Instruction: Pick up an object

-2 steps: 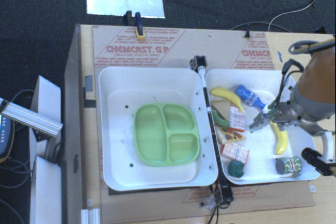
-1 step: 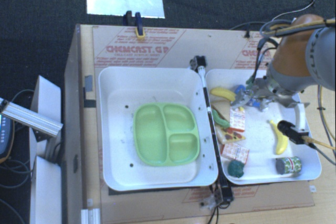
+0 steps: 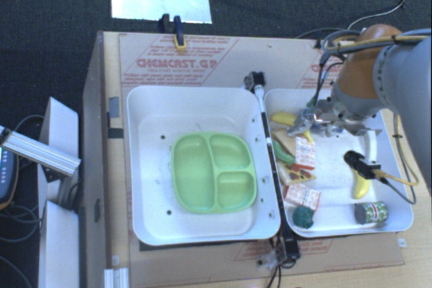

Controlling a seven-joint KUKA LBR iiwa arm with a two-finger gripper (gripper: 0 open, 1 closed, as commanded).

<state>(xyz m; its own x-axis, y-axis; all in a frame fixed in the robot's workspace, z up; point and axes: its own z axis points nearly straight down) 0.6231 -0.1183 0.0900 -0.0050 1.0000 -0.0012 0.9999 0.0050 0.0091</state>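
Observation:
My gripper hangs low over the upper left part of the right bin, reaching in from the right under the grey and orange arm. Just left of it lies a yellow banana, and a bit of yellow shows right under the gripper. Below it lie a green pepper, a red and white packet and a pizza slice. The gripper's body hides what is directly beneath it.
The right bin also holds a red and white box, a dark green lump, a tin can and a second banana with a black end. A green divided plate lies in the left bin.

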